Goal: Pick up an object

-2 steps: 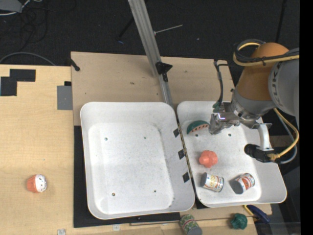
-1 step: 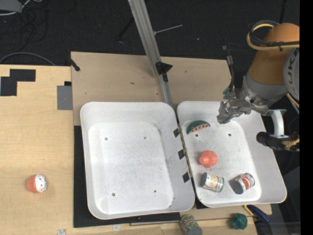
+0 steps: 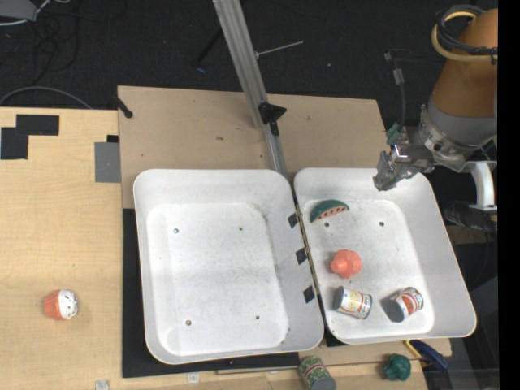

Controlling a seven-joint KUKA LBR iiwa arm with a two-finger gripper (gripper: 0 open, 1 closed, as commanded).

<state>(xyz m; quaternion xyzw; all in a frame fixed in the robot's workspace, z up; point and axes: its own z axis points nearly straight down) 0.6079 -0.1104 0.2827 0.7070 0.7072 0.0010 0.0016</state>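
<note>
The right bin [image 3: 431, 218] holds several small objects. A watermelon slice toy [image 3: 330, 210] lies near its back left, a red-orange lump [image 3: 346, 263] sits in the middle, and two small cans [image 3: 353, 302] [image 3: 403, 304] lie toward the front. My gripper [image 3: 388, 175] hangs over the back right rim of this bin, above and to the right of the watermelon slice. Nothing shows beneath it or in its grasp. The arm with its orange band [image 3: 475, 47] rises at the right edge.
The left bin [image 3: 154, 193] lies beside the right one. A metal rail [image 3: 248, 63] slants down to the gap between the bins. An orange ball [image 3: 61, 305] rests on the wood bench far left. A can [image 3: 313, 371] and a green object [image 3: 396, 367] lie at the front.
</note>
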